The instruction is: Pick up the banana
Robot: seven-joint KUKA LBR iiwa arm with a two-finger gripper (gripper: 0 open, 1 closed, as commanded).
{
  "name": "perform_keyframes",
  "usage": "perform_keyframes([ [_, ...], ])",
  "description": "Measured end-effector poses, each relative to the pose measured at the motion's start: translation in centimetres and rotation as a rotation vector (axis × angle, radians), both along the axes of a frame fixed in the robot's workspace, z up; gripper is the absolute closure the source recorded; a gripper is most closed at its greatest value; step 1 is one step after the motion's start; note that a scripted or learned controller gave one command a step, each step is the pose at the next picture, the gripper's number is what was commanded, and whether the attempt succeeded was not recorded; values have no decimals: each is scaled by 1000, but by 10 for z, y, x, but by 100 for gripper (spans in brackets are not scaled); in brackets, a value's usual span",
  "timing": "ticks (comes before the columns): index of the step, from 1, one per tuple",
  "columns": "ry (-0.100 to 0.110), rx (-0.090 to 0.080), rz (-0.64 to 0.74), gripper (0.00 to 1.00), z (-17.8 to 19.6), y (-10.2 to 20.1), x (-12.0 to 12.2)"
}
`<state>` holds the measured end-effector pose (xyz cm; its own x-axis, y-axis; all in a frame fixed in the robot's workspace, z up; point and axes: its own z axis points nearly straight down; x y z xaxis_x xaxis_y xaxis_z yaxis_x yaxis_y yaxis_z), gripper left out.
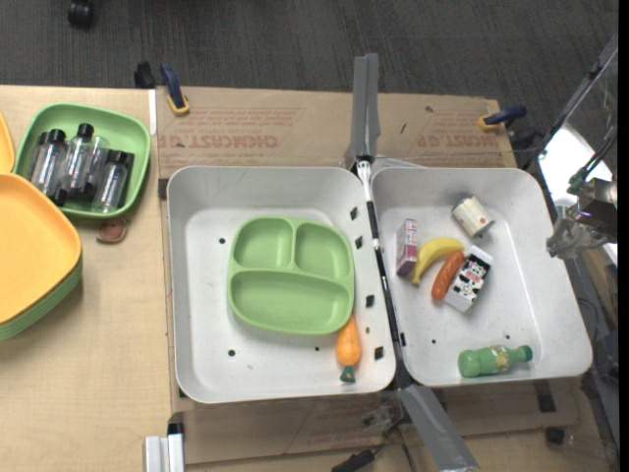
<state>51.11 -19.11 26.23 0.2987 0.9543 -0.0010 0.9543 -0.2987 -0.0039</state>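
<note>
The right bin (531, 200) holds the banana (433, 256); the claw's (575, 226) state I cannot tell.

A single fixed camera sits high above the table (118, 362) and looks down on it at a slant, tilted so that the far edge of the table lies toward the top of the frame and a strip of dark carpet floor (295, 18) shows beyond it. The two white bins fill the middle and right of the frame: the left bin (197, 264) sits at centre, the right bin (531, 293) beside it toward the right edge. The camera stands far enough back to take in both bins whole, the cardboard sheet (265, 131) under them, and a stretch of bare wooden table at the left of the frame.
</note>
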Motion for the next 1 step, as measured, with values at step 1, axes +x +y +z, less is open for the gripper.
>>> perform_keyframes([
  [1, -3, -1, 310, 100, 20, -16, -1],
])
